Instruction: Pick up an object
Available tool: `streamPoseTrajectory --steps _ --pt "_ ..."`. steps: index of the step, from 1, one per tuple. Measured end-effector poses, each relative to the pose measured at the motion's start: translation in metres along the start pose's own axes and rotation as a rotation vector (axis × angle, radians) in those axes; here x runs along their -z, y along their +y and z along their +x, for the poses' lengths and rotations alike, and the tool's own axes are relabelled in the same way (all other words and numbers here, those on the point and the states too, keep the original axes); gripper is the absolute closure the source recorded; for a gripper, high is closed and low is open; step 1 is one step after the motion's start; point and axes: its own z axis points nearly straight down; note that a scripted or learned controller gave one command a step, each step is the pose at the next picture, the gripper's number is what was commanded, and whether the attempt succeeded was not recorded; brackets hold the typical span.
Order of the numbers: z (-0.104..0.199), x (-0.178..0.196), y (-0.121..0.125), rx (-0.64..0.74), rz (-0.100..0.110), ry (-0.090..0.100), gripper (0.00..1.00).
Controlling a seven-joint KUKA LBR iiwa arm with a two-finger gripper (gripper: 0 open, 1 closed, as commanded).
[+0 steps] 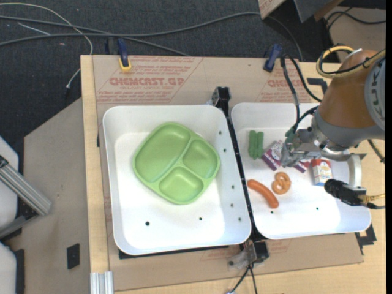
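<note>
My gripper (288, 154) reaches down into the right bin (294, 222) from the right, its tip over a purple packet (271, 159). Whether it grips the packet I cannot see. A green block (255, 144) stands just left of the gripper. An orange pretzel-shaped piece (282, 182) and a red-orange sausage (263, 193) lie in front of it. A small white and red can (320, 171) lies to the right, under the wrist.
The left bin (122, 225) holds a green divided plate (176, 162). A black divider with clamps (236, 164) runs between the bins. Cables and a black connector (343, 192) hang off the arm over the right bin's right side.
</note>
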Motion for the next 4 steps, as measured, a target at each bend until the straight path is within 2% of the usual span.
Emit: streamPoseTrajectory --steps 1,2,3,4 --pt "0.002 0.047 -0.008 -0.001 0.002 0.0 1.0" --pt "0.009 0.095 0.0 0.0 0.002 0.0 1.0" --pt "0.058 0.082 0.013 0.001 0.008 0.002 1.0" --pt "0.111 0.085 0.03 0.003 0.003 0.002 1.0"
